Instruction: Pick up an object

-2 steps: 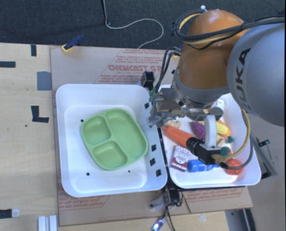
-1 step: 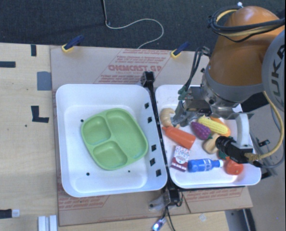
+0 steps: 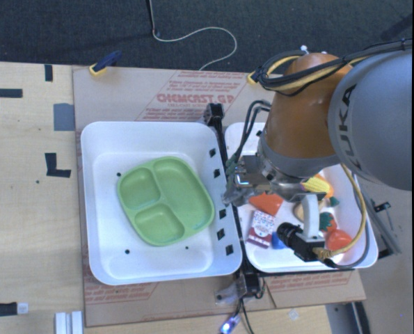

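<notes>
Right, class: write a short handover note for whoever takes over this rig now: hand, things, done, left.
Hand: low at the left side of the right bin; grip cannot be told, and nothing is seen held.
Things: green plate lies in the left bin; orange piece and red-and-white packet lie in the right bin, close to the hand.
Done: no pick seen.
Left: grasp one thing and lift it clear.

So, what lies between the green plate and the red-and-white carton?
In the camera view: just the adjoining bin walls with small black clips; no loose object.
</notes>
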You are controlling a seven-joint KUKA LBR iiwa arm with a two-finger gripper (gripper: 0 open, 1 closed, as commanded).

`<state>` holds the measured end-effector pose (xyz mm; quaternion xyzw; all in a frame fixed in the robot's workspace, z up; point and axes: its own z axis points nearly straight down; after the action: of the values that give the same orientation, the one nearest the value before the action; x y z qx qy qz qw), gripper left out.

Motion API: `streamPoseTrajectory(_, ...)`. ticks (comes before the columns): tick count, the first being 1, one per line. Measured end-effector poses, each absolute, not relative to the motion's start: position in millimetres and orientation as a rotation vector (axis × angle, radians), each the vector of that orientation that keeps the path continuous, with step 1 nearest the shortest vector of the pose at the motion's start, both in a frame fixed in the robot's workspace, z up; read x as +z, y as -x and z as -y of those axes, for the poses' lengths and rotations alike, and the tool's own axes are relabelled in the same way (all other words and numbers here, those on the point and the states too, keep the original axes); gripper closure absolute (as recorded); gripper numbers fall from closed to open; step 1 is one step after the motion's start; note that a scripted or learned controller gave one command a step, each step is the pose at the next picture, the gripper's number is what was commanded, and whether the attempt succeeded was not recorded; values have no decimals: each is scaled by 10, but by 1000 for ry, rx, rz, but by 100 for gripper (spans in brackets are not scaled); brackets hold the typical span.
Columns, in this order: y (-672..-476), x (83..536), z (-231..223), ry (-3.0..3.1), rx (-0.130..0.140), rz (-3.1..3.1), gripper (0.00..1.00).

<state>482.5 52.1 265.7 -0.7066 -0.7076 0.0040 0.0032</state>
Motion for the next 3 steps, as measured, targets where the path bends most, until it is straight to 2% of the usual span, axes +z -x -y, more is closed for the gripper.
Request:
streamPoseTrajectory(1, -4839, 3634, -1519, 2210, -14, 2238, 100)
streamPoseTrajectory(2, -4833, 3676, -1461, 2217, 6, 2226, 100)
streamPoseTrajectory(3, -4833, 3768, -1465, 2215, 9, 2227, 100)
